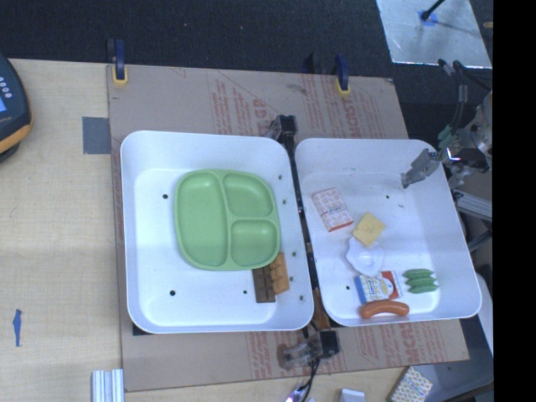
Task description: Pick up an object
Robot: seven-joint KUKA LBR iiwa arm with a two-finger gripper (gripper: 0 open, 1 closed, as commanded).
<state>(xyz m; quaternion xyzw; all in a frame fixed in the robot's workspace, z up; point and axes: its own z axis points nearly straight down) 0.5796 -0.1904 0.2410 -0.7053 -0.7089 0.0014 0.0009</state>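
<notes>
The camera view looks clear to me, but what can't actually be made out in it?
- Gripper: small, at the right bin's far corner; open or shut unreadable.
- Arm: cut off by the right edge.
- Red-and-white packet and blue carton: print too small.
- Brown block: partly tucked under the green plate.

A brown cardboard sheet [251, 103] with faint red print covers the middle of the pale wooden counter [50, 249]. Two blue clamps [119, 61] pin the sheet's far edge, one at its far left corner, the other [341, 74] further right. A grey tape patch [96, 135] lies just left of the sheet. Beyond the sheet's far edge runs dark carpeted floor [234, 15], with a bright grey panel [431, 19] far right of it. A yellow-edged device [12, 103] sits left of the sheet.
</notes>
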